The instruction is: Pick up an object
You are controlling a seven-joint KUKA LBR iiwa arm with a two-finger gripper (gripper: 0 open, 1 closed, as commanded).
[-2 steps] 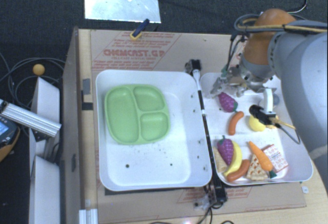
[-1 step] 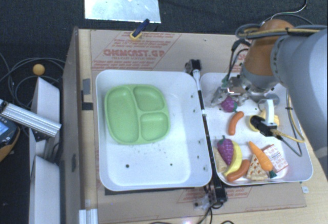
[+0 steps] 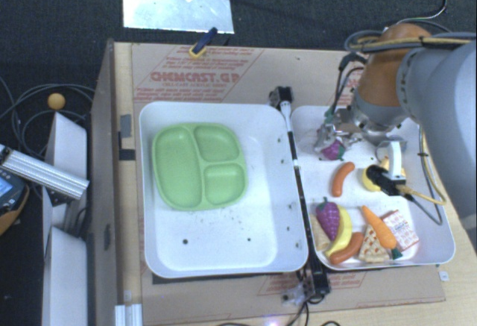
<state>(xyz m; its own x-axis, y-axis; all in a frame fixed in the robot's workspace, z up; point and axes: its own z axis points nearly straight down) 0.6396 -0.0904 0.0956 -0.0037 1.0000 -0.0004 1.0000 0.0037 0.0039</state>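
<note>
Reaching in from the right, the grey arm (image 3: 440,89) with its orange band crossed the upper part of the right bin (image 3: 447,242), and it was the biggest thing over the bench. Beside it, the left bin (image 3: 216,242) held a green divided plate (image 3: 200,165) lying flat toward its upper left, with a few dark specks scattered on the white floor below it. The gripper (image 3: 333,139) sat low in the right bin's upper left corner, directly over a small purple object (image 3: 332,151); whether that object was between the fingers, or how wide they stood, I could not tell. Below and to the right of the gripper an orange sausage-shaped toy (image 3: 341,178) lay tilted, apart from the purple piece. Farther right sat a yellow toy (image 3: 370,179) next to a black part of the tool. Along the bin's lower edge a cluster of play food lay close together: a purple bunch of grapes (image 3: 326,216) touching a yellow banana (image 3: 342,231), a carrot (image 3: 378,227), a waffle-like piece (image 3: 373,250) and a small red-and-white packet (image 3: 403,230).
</note>
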